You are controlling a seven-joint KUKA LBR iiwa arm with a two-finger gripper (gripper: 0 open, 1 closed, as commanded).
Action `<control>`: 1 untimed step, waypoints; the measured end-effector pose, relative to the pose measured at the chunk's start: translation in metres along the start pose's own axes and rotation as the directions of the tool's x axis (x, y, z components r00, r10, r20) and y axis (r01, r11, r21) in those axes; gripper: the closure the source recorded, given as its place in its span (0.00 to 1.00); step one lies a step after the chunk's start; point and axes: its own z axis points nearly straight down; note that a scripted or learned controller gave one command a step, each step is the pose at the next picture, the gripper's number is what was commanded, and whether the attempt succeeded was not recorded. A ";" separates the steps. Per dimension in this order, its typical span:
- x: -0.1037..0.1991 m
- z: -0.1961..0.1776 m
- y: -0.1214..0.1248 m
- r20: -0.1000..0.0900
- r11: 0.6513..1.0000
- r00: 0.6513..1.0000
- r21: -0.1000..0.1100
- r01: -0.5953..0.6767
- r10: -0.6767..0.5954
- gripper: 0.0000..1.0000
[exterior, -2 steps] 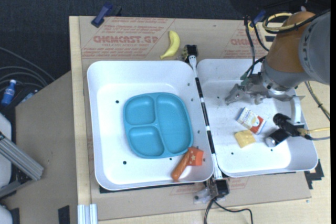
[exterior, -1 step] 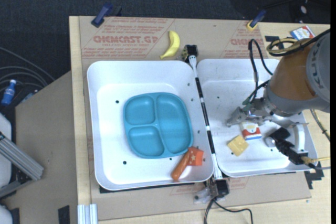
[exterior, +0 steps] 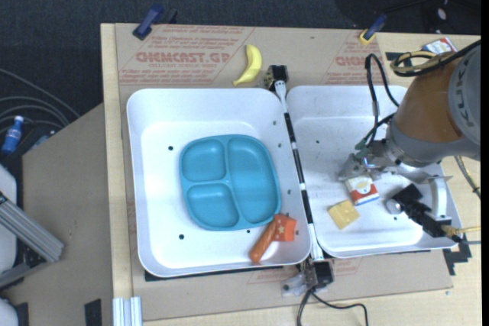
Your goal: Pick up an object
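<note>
Bench board [exterior: 183, 56] reads "CHEMCAST GP" in red.

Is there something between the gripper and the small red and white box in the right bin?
Nothing visible: the gripper sits right above the small red and white box; the yellow block lies beside, apart.

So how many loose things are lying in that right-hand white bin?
2: a small red-and-white carton under the gripper, and a yellow cheese-like wedge nearer the front. The arm may hide more.
</note>
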 end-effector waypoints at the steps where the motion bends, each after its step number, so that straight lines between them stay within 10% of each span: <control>1: 0.045 -0.108 0.005 0.001 1.000 1.000 -0.002 0.002 -0.002 1.00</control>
